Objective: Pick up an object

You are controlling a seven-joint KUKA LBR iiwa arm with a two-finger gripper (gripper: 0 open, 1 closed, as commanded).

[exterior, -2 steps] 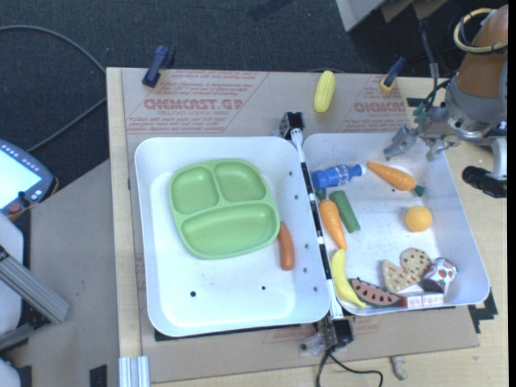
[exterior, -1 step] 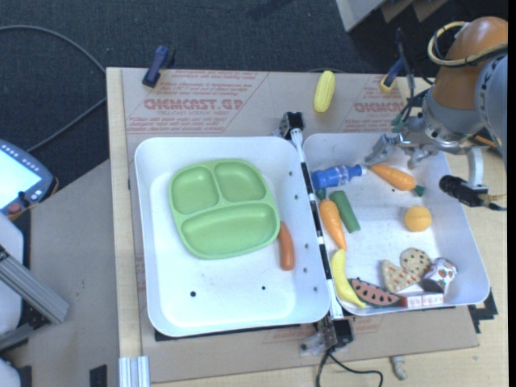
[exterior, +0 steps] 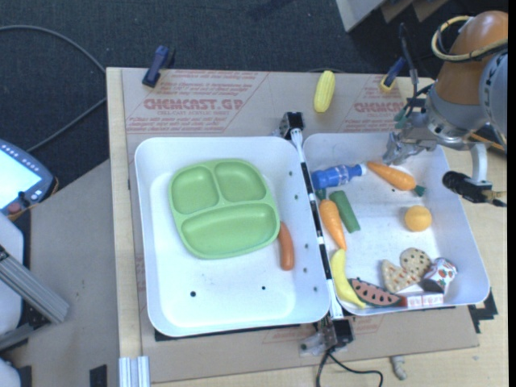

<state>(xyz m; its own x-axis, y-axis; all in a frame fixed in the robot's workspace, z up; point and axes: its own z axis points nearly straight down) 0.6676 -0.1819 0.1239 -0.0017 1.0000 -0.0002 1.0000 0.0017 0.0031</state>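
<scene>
My gripper (exterior: 400, 148) hangs over the far edge of the right bin (exterior: 472, 252), just above and left of an orange carrot (exterior: 393, 176). Nothing can be seen held in it. In the same bin lie a blue bottle (exterior: 334, 174), a green pickle (exterior: 347, 210), a second carrot (exterior: 331, 222) and an orange ball (exterior: 417, 218). Toward the near end are a banana (exterior: 343, 279), a watermelon slice (exterior: 377, 293), a cookie (exterior: 414, 260), a cracker (exterior: 396, 277) and a small box (exterior: 440, 274).
The left bin (exterior: 161, 297) holds a green divided plate (exterior: 224, 206) and an orange sausage (exterior: 285, 245) by its right wall. A yellow corn cob (exterior: 324, 91) and a blue clamp (exterior: 157, 65) lie on the bench behind the bins.
</scene>
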